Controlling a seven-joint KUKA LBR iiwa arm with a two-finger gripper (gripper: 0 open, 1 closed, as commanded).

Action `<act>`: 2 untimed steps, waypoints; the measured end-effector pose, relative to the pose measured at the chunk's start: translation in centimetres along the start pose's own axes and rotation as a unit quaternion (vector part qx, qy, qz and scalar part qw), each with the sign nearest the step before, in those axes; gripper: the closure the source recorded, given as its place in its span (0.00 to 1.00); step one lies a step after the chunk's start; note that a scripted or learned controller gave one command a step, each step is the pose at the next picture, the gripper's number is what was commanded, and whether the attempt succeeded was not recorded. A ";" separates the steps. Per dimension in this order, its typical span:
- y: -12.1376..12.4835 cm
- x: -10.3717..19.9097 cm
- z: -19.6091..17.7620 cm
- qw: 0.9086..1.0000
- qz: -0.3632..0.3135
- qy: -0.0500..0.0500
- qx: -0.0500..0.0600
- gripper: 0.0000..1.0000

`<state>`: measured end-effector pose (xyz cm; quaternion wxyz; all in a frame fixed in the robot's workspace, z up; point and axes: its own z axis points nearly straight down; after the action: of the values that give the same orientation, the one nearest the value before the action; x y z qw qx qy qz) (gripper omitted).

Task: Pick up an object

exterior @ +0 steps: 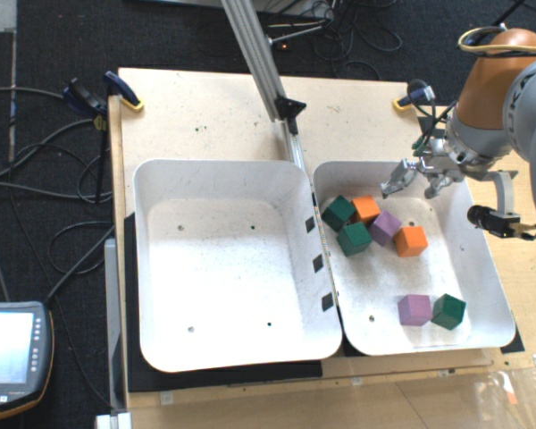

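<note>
Above the right white plastic bin (491,266), two-finger metal gripper (418,180) spread wide, grasping nothing, small orange foam cube (411,240) sitting skewed, arm cut off at right.

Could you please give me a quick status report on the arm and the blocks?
End effector open, above right bin's far end, holding nothing. Nearest cluster: orange block, green block, purple block. Blocks packed close together.
</note>
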<state>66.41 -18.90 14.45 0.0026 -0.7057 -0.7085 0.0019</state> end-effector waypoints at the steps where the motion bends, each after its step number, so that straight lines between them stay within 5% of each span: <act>1: 0.1 0.1 5.1 1.000 0.000 -0.001 -0.003 0.00; 2: 0.2 0.0 3.8 1.000 0.000 -0.002 -0.006 1.00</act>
<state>66.56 -18.86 10.69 -0.0028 -0.7059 -0.7084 -0.0006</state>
